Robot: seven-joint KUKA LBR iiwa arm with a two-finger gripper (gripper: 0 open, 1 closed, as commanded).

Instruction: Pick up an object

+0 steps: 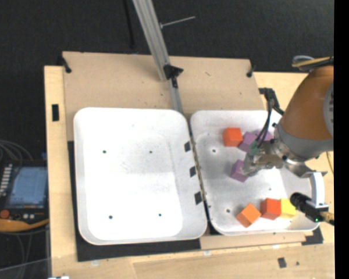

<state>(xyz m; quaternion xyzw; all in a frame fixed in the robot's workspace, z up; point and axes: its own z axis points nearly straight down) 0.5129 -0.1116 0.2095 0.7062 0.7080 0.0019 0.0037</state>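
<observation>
Reaching in from the right, the grey arm with the orange band (308,106) is hanging over the right bin (221,222), with the gripper (253,166) sitting low near the bin's middle. Gripper tip is pressing right at a purple block (239,171); cannot tell how wide the pincer is spread or whether the block is actually between the tips, too small and dark. A second purple block (248,140) is lying just above, partly under the wrist, touching or just beside an orange cube (232,136) toward the bin's far side. Along the near edge an orange block (249,214), a red cube (271,207) and a yellow block (287,208) are sitting in a row, close together, well apart from the gripper. Left bin (131,167) is sitting beside the right one, rims touching at the middle.
</observation>
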